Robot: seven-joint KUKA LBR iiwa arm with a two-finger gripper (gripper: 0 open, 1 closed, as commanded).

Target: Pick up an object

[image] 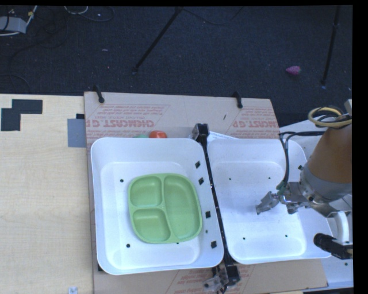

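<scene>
You're looking at the green divided plate (165, 208) lying flat in the left bin (109, 229). The gripper (269, 204) is hovering over the right bin (253, 252), well apart from the plate, fingers gripping nothing; open or closed, can't tell.

A dark, speckled carpet floor (172, 46) fills the far part of the scene, dimly lit compared with the bright surfaces nearer the camera. Thin black cables (80, 10) curl across it near the top edge, and slim dark rods (158, 41) run over it at a slant. A small pink scrap (293, 70) lies on the carpet toward the right. On the left stands a pale wooden worktop (43, 201) with black rectangular marks (20, 113) and a grey square patch (75, 132) near its far edge. A brown cardboard sheet printed with red lettering (172, 118) lies flat beside it, and two short black pegs (99, 95) stand at its far edge.
</scene>
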